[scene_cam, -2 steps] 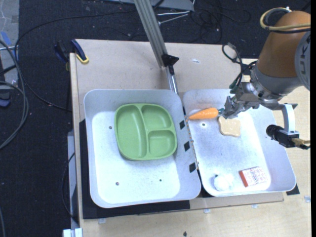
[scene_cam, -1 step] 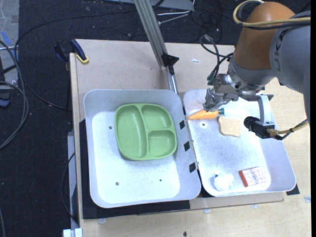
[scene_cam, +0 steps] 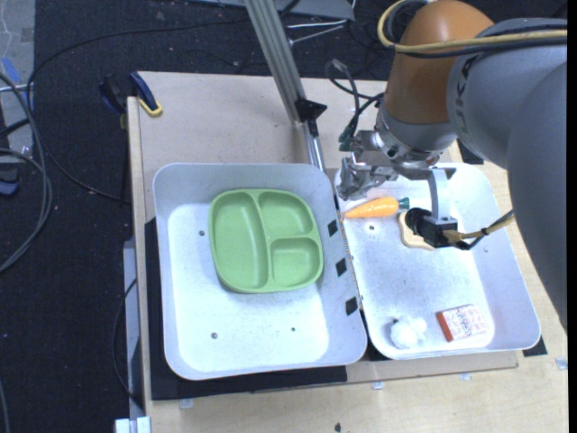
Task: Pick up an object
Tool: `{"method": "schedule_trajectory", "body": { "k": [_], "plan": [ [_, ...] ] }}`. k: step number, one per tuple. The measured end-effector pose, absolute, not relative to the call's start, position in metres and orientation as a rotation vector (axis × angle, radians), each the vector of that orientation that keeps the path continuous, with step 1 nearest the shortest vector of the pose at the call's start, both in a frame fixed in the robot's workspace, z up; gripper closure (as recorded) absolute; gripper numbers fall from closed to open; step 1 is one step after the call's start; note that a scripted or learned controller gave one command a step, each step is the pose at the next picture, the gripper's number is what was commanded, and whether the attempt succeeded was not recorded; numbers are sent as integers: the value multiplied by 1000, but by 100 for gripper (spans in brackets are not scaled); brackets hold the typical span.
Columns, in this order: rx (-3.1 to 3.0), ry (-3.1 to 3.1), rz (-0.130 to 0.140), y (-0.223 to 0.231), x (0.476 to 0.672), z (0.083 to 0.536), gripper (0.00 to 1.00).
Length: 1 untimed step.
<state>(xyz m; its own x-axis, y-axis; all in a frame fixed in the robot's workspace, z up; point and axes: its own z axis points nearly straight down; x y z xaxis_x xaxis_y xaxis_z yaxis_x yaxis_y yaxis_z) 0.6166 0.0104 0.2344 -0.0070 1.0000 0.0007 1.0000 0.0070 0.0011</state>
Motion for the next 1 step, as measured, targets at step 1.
{"method": "schedule_trajectory", "body": {
  "k": [1],
  "plan": [
    [2212,2229,3,59,636,229,100]
  ]
}}
